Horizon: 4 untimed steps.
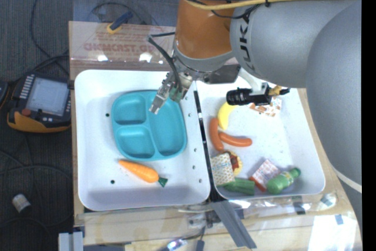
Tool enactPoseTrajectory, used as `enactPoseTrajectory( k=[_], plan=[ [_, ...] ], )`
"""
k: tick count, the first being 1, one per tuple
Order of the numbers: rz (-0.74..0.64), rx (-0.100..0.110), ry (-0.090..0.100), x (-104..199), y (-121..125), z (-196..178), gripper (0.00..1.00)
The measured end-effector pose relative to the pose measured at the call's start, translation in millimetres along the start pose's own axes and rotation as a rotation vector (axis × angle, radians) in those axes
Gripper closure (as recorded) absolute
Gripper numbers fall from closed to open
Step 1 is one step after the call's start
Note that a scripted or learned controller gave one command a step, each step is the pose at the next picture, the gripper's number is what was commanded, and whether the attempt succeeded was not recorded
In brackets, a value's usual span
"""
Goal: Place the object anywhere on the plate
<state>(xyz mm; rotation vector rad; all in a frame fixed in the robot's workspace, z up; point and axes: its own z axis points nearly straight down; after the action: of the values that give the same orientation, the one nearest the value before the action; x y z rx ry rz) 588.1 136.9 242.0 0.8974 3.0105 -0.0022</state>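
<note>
Near the frame's centre, the gripper point(166, 94) hangs over the upper right corner of the blue divided plate point(148, 126) in the left bin point(94, 144); whether its claw is parted or closed cannot be told. A carrot point(141, 171) lies just below the plate, apart from it.

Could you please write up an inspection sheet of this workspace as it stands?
Surface: two white bins side by side.
Job's things: blue plate in left bin, nothing on it; carrot beside it.
Clutter: banana, sausage, packets, green items in right bin.
Grippers: gripper above the plate's top right corner, holding nothing visible.
Cables: along the arm; loose on the floor.
Surroundings: pendant on the carpet.
</note>
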Motion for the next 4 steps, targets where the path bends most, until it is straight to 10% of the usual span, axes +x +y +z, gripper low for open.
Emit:
enactPoseTrajectory(
  k=[1,2,3,4],
  plan=[
    [0.071,-0.002,-0.001,39,91,-60,1.00],
    [0.072,-0.001,-0.001,39,90,-60,0.00],
    [0.085,0.002,0.000,2,-53,36,0.00],
    [0.261,0.001,0.003,-11,-50,59,0.00]
  ],
)
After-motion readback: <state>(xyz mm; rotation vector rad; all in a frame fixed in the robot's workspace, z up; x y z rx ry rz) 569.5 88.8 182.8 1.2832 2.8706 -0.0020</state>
